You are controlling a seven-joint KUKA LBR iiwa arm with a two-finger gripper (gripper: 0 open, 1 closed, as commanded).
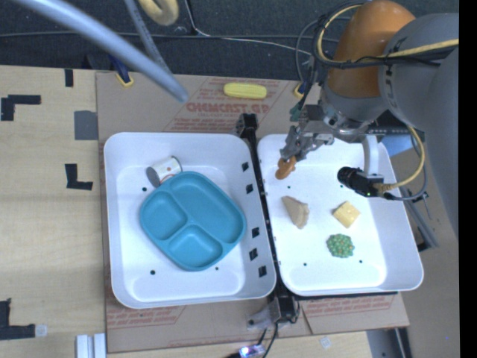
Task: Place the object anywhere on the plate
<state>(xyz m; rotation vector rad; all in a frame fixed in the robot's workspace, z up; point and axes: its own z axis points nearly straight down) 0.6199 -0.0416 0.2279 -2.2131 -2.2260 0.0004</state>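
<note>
A blue plate (192, 220) with three compartments lies in the left bin (127, 274). My gripper (292, 157) hangs over the upper left part of the right bin (395, 274), shut on a small orange-brown object (285, 170) that pokes out below the fingertips. The object sits just right of the divider between the bins, apart from the plate.
In the right bin lie a beige wedge (297, 211), a yellow cube (346, 214) and a green bumpy ball (340, 245). A small white can (164, 171) lies beside the plate's upper left edge. A yellow banana-like piece (244, 90) rests on the cardboard behind the bins.
</note>
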